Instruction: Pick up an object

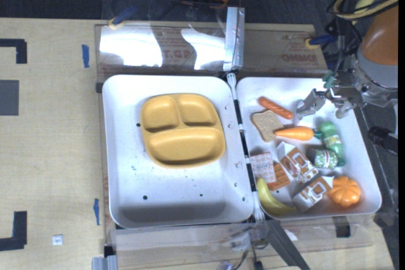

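My gripper [327, 104] hangs over the back right part of the right bin [370, 161], its two grey fingers [309, 102] spread open with nothing between them. Just below it lie an orange carrot [295, 133] and a green toy vegetable [330, 135]. To its left lie a red sausage [275, 108] and a slice of bread [266, 124]. Toward the front of the bin are a small can [325, 159], an orange pumpkin [345, 191], a yellow banana [271, 198], two small cartons [297, 164] [313, 190] and a flat packet [262, 167].
The left bin [120, 155] holds a yellow divided plate [183, 128]. A clear plastic wall [164, 41] stands behind the bins. The arm's orange band [383, 41] is at the right edge, with cables beside it.
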Controlling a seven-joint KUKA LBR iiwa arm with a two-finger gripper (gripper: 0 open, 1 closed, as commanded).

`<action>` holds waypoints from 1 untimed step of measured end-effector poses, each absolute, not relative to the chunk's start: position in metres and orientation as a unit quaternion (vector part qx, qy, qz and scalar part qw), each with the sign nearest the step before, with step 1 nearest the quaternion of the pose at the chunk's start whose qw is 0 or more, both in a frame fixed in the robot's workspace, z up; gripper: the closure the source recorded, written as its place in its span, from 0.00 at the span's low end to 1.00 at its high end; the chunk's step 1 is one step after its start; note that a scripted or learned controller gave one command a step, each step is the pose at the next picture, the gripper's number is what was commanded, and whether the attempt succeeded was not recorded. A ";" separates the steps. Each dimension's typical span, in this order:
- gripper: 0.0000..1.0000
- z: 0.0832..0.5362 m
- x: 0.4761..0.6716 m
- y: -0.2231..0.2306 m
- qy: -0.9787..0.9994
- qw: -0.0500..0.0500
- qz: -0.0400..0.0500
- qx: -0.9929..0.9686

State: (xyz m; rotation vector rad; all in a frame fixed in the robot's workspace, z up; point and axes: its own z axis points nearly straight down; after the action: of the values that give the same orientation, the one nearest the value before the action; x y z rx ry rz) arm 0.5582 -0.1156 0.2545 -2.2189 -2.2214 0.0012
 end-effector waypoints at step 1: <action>0.00 0.126 0.558 -0.114 -0.750 0.000 0.000 -0.662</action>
State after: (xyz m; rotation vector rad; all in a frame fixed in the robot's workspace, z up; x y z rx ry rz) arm 0.5582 -0.1143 0.1259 -2.0788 -2.3554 0.0000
